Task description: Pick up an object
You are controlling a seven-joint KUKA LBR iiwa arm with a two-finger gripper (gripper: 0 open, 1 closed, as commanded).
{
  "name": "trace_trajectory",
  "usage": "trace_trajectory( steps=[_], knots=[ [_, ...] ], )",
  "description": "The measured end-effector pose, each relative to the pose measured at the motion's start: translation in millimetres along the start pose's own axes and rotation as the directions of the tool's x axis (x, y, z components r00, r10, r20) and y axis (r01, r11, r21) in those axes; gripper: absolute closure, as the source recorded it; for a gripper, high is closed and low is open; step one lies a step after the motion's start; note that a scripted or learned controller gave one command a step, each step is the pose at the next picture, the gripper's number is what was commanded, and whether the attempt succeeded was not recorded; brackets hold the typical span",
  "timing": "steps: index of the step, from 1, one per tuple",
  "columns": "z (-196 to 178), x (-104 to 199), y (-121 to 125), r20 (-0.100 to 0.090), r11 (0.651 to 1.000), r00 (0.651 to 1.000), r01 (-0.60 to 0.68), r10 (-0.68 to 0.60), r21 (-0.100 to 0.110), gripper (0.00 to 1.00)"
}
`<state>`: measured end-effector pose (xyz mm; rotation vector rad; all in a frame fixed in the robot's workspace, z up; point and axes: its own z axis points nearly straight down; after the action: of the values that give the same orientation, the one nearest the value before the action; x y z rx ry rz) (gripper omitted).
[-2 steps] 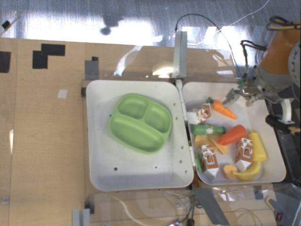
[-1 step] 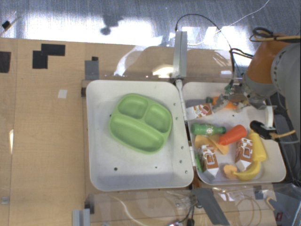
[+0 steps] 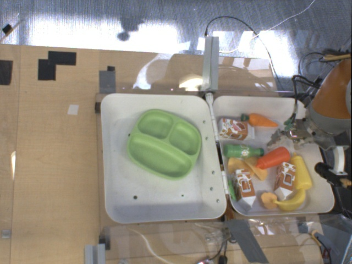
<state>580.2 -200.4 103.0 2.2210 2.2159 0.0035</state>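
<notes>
The right bin [image 3: 328,202] holds several toy foods. An orange carrot [image 3: 262,120] lies at the back beside a small carton [image 3: 233,128]. A green bottle [image 3: 242,150] and a yellow cheese wedge [image 3: 247,166] lie mid-bin. A red-orange pepper [image 3: 273,158] lies just below my gripper [image 3: 288,132]. Two more cartons [image 3: 245,183] [image 3: 285,179], a banana [image 3: 298,184] and a small peach-coloured piece [image 3: 268,199] fill the front. My gripper hangs low over the bin's right half, above the pepper, and nothing shows held in it.
The left bin [image 3: 118,202] holds a green divided plate [image 3: 164,143]. A metal post [image 3: 209,65] stands behind the wall between the bins. The arm's orange band [image 3: 335,92] and black cables [image 3: 308,84] crowd the right edge.
</notes>
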Motion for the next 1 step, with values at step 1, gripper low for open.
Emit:
trace_trajectory(
  steps=[1],
  knots=[
    [12.5,24.0,-53.1,0.001,1.000,1.000,-0.020,0.020,-0.009,0.00]
  ],
)
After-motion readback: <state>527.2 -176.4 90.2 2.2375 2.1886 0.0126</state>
